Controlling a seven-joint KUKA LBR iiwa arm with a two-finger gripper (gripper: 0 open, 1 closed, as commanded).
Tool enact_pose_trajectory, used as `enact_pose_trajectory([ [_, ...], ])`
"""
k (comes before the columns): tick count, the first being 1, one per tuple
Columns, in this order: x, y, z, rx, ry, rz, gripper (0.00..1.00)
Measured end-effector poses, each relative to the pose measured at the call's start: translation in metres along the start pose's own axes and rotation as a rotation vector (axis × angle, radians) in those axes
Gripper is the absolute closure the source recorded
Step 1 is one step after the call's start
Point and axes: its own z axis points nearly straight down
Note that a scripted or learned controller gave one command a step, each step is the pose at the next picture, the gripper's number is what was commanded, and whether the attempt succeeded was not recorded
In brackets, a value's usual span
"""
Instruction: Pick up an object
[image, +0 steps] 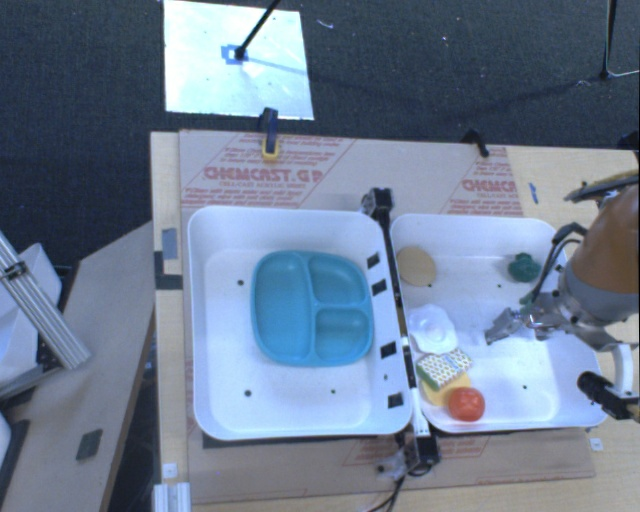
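The right bin (520, 400) holds several small things. A tan round disc (416, 266) lies near its back left. Toward the back right sits a small dark green object (522, 267). A clear white cup-like piece (432, 327) rests by the left wall, with a checkered yellow-green block (444, 368) just in front of it. A red ball-like fruit (465, 403) is at the front. My gripper (500, 329) reaches in from the right, low over the bin's bare middle, right of the clear piece and apart from it.
The left bin (215, 300) bears a blue divided plate (310, 306). A black clamp strip (392, 300) runs along the wall between the two bins. The arm's grey and orange body (605, 265) stands over the right bin's right edge.
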Motion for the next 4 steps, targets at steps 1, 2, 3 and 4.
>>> enact_pose_trajectory([
  [1,0.0,0.001,0.015,-0.002,-0.001,0.001,0.0],
  [2,0.0,0.002,0.003,-0.006,-0.003,0.001,1.0],
  [3,0.001,0.004,-0.061,-0.01,-0.004,-0.003,1.0],
  [4,0.002,0.007,-0.126,-0.012,-0.004,-0.004,1.0],
])
